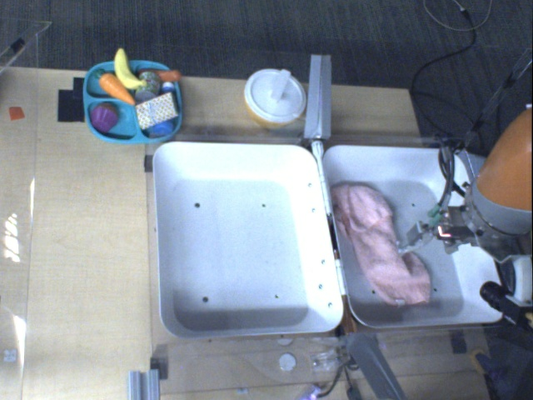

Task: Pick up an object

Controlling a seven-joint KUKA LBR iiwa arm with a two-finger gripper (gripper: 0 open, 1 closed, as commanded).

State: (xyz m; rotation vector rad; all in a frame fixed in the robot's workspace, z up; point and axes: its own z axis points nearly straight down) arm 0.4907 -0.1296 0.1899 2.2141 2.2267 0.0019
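Note:
A crumpled pink cloth [376, 242] lies in the right bin [391, 163], stretched from the upper left toward the lower middle. My gripper [415, 240] reaches in from the right and hangs low over the bin, its tip right at the cloth's right edge. The grey arm with its orange band [506, 173] rises behind it at the right border.
The left bin [233, 152] stands beside the right one, with a metal divider post [316, 98] between them at the back. A blue tray of toy food [133, 98] and a white-lidded yellow container [275, 97] sit behind the bins. Cables hang at the right.

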